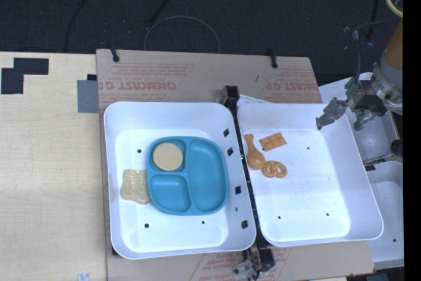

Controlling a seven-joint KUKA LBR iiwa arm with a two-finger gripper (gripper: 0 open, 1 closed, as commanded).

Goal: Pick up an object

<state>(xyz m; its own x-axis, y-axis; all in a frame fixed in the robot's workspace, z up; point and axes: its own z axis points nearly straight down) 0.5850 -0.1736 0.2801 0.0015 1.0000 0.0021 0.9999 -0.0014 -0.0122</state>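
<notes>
1. Camera view, fixed above the bench: two shallow white bins lie side by side on a cardboard sheet (197, 79), the left bin (125, 220) and the right bin (316, 214) meeting at a central black clip strip.
2. Gripper (346, 110) sits at the upper right corner of the right bin, above its rim, well apart from every object. Its two fingers are spread apart and nothing lies between them.
3. Right bin contents, grouped in the upper left area: a tan drumstick-shaped piece (253, 153), a small orange waffle-patterned cracker (272, 141) just beside it, and a pretzel (275, 170) touching the drumstick piece's lower end.
4. Left bin contents: a blue divided plate (197, 178) with three compartments; a round beige disc (167, 156) rests in its upper left compartment.
5. A pale tan bread-like slice (135, 186) lies on the bin floor, touching the plate's left edge.
</notes>
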